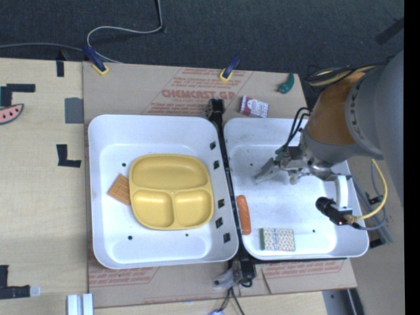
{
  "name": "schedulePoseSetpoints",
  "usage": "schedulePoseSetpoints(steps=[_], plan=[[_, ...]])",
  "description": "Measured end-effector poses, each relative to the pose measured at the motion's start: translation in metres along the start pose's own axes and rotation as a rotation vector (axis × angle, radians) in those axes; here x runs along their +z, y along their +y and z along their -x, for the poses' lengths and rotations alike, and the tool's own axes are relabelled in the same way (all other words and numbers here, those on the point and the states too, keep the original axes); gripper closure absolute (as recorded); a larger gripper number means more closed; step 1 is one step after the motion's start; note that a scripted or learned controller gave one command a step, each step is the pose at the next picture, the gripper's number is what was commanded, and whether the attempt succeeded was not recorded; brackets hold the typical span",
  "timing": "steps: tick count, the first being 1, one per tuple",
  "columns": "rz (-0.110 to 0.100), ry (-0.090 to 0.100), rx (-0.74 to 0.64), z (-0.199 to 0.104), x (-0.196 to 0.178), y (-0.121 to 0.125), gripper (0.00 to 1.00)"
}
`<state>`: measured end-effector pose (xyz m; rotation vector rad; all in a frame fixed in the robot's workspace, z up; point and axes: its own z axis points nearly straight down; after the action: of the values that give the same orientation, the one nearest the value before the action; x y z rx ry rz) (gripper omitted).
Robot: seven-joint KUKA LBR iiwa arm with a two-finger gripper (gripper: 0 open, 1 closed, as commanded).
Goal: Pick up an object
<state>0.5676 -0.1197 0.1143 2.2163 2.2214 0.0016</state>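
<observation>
Two bins share the tabletop. Nearest in the right bin lies a patterned packet, an orange carrot-like piece beside it. Farther back, the jaws hang spread, gripping nothing, well apart from both.

Red print "CHEMCAST GP" upside down on cardboard sheet; smaller lines below unreadable

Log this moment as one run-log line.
gripper: open, over right white bin, holding nothing | orange carrot-shaped toy: left wall | patterned flat packet: near front | yellow divided plastic plate: left bin
</observation>
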Motion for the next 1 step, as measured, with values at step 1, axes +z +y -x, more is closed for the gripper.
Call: schedulePoseSetpoints(steps=[1], plan=[[-0.001,0.001,-0.001,-0.0007,-0.0092,0.0002,1.0]])
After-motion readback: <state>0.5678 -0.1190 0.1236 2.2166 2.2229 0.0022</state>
